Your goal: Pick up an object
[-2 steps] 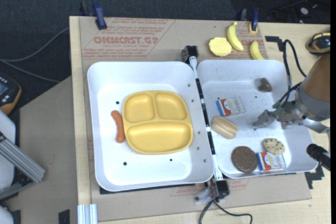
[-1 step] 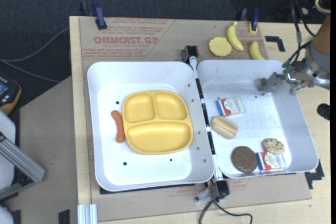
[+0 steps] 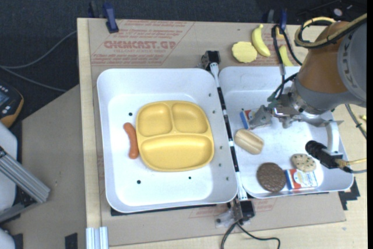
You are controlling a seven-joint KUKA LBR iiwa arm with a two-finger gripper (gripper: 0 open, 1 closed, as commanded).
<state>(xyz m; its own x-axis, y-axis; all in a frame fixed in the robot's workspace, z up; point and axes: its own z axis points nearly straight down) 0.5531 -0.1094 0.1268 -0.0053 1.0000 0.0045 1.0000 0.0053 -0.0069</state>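
Nearest you, along the front wall of the right bin [image 3: 252, 80], a dark brown round cookie [image 3: 271, 176] lies flat. Just to its right sits a small red, white and blue packet [image 3: 304, 180], with a pale chocolate-chip cookie [image 3: 302, 162] resting at the packet's far edge. In the left bin [image 3: 116, 103], a yellow divided plate [image 3: 173, 136] sits in the middle of the floor, with one long compartment on the near side and two smaller ones on the far side. An orange-red sausage [image 3: 132, 140] lies on the bin floor just beside the plate's left edge. Back in the right bin, a tan bread roll [image 3: 249, 141] lies close to the wall shared by the two bins. Just beyond it, a blue and white packet [image 3: 246, 120] lies partly under the gripper [image 3: 278, 115]. The gripper hangs over the middle of the right bin on the grey arm [image 3: 332, 76] with its orange band. From this angle you cannot tell whether it is open or closed, or whether it touches anything. All the loose pickable things near the gripper are in this right bin. Beyond the bins, on the brown bench [image 3: 145, 44] with red printed lettering, a lumpy yellow piece [image 3: 245, 52] lies beside a yellow banana [image 3: 261, 41]. A second banana [image 3: 285, 55] is just to their right. At the far edge, a blue clamp [image 3: 109, 17] grips the bench.
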